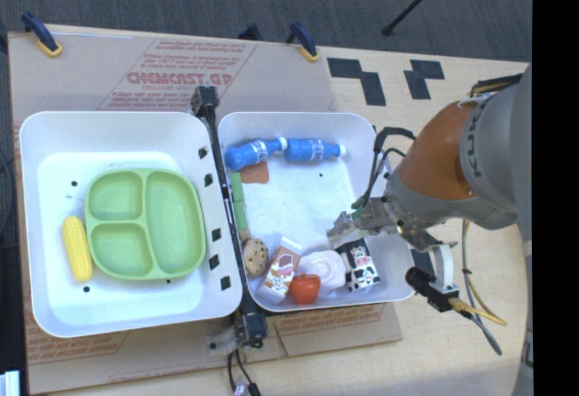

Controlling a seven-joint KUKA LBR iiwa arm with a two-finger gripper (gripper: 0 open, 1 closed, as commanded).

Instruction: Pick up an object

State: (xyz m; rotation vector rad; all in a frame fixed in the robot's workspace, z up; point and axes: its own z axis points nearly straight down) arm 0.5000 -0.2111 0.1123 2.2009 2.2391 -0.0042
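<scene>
My gripper (359, 239) hangs low over the front right corner of the right bin (298, 195), reaching in from the right. Just in front of it lies a small black-and-white patterned carton (363, 266), partly under the gripper's body. To the carton's left sit a white rounded object (326, 266), a red tomato (305, 288), a small red-and-white carton (282, 268) and a cookie (255, 255). Two blue bottles (282, 150) lie end to end along the bin's far wall, with a brown piece (256, 174) beside them.
The left bin (45, 159) holds a green divided plate (145, 224) and a yellow corn cob (77, 248) at its left. The arm's orange band (443, 159) and grey body overhang the right bin's right rim. Cables trail off the bench's front right.
</scene>
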